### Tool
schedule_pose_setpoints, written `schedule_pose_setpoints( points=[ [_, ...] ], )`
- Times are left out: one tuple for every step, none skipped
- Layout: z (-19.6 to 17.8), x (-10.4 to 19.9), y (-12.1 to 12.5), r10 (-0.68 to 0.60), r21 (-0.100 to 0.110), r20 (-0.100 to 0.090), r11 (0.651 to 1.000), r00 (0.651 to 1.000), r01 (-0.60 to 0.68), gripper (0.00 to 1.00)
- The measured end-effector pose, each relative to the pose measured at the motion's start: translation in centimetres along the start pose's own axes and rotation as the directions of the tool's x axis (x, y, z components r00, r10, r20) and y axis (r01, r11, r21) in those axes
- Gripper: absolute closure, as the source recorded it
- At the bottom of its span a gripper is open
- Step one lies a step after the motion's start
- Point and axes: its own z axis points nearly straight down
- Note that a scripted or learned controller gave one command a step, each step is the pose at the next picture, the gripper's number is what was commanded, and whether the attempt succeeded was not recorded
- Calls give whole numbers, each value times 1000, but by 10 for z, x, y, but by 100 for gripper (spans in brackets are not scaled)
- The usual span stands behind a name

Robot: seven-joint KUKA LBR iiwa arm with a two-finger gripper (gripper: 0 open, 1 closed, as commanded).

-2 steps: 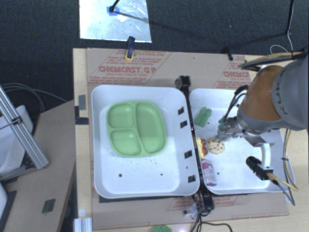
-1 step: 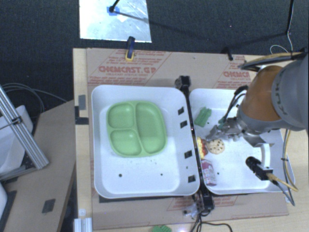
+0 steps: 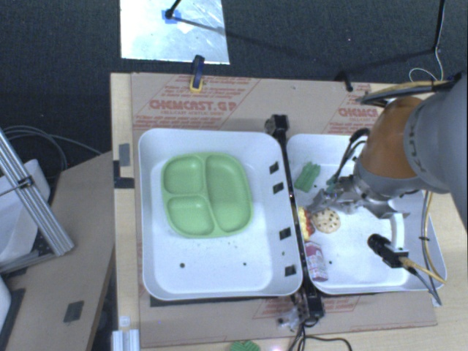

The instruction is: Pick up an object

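Cookie (image 3: 327, 220) lies in the right bin (image 3: 417, 273), near its left wall, just below the jaws (image 3: 322, 201); whether they're released or clenched, I cannot tell. A green block (image 3: 307, 175) sits nearby.

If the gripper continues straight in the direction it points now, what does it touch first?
Most likely the round cookie-like item in the right bin. The gripper points down and toward the bin's left side, just above that item. Depth is unclear, so it may be touching already.

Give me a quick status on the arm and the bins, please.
Gripper low in right bin, over cookie. Nothing seen held. Green block and small bottle nearby.
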Motion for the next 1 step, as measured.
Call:
schedule_pose_setpoints(
  points=[
    [-12, 0, 0, 0, -2, -1, 1000, 1000, 0, 100]
  ],
)
